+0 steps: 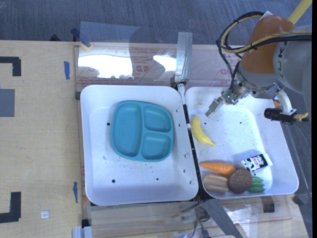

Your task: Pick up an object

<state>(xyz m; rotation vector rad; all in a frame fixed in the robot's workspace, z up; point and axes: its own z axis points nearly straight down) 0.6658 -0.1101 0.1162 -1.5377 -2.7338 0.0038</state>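
Observation:
The right bin [277,143] holds a yellow banana [200,131] near its left wall. Along its front edge lie an orange carrot [218,167], a tan bread roll [215,183], a brown round object [239,180], a green item [257,184] and a small black-and-white carton [256,162]. My gripper [218,104] hangs over the back left of this bin, up and to the right of the banana and apart from it. Nothing shows between its fingers.
The left bin [94,148] holds a teal divided plate [142,131]. A metal divider [184,58] stands behind the bins' shared wall. Black and yellow cables [237,26] loop above the wrist. The wooden bench [34,133] stretches to the left.

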